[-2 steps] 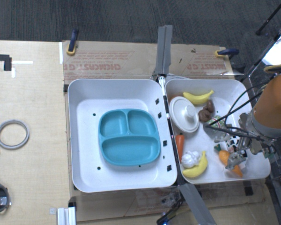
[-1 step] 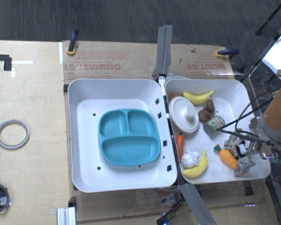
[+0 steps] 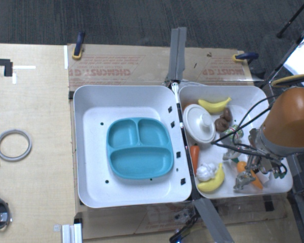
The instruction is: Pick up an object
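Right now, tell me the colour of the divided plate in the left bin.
Teal blue; the divided plate shows in the camera view.

Right bin (image 3: 273, 96) crowded (bananas, lid (image 3: 199, 124)); left bin (image 3: 91, 135) roomier.

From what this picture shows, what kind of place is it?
Most likely a robotics lab bench for grasping trials, not a kitchen. Two white bins sit on a cardboard-covered bench held by clamps, toy food such as a banana fills the right one, and a roll of tape lies nearby.
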